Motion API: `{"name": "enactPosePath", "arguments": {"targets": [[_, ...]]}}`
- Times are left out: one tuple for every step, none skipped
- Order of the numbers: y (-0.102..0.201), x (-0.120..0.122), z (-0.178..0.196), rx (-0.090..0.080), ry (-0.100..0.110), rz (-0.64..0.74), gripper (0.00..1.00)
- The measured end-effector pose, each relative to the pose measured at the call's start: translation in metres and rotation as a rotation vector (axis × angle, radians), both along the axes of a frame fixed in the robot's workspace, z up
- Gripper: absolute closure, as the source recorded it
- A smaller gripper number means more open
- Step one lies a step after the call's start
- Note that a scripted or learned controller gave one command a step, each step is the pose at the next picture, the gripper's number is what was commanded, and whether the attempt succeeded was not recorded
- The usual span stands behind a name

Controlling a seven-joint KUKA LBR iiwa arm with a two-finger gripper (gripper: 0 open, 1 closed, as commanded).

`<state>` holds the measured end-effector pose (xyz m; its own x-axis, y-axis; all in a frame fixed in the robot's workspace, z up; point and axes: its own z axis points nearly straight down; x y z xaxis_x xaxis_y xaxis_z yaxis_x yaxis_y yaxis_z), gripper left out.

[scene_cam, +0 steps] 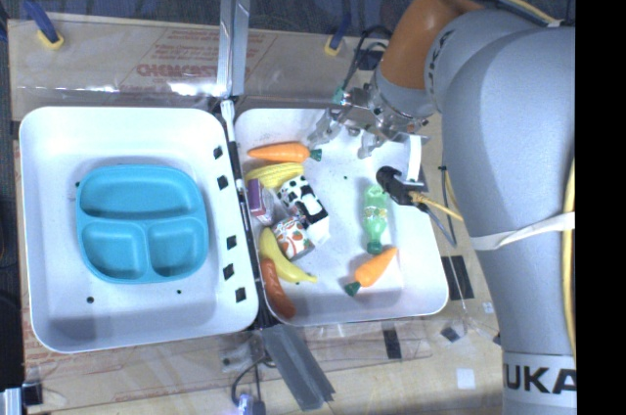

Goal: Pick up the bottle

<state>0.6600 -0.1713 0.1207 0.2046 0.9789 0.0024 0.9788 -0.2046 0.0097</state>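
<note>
Two bins, arm over the right one.
Green bottle [376, 215] lies in the right bin [421, 291] near a carrot [372, 269]; the gripper [354, 135] hovers above, fingers spread, gripping nothing.

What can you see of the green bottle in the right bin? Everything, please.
The bottle is small, translucent green, plastic by the look, with a pale label or cap area near its upper end. It lies on its side on the floor of the right bin, long axis running roughly up-down in the camera view, near the bin's right wall. A carrot lies just below it, close to or touching its lower end. The gripper hangs above it, apart from it, not holding it.
</note>
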Motion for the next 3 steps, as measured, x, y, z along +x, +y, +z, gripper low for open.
{"name": "enactPosePath", "arguments": {"targets": [[-0.029,-0.073,-0.029,0.000,0.013,0.179,0.00],[-0.024,-0.164,-0.030,0.001,0.014,0.131,0.00],[-0.024,-0.164,-0.020,0.001,0.015,0.134,1.00]]}}
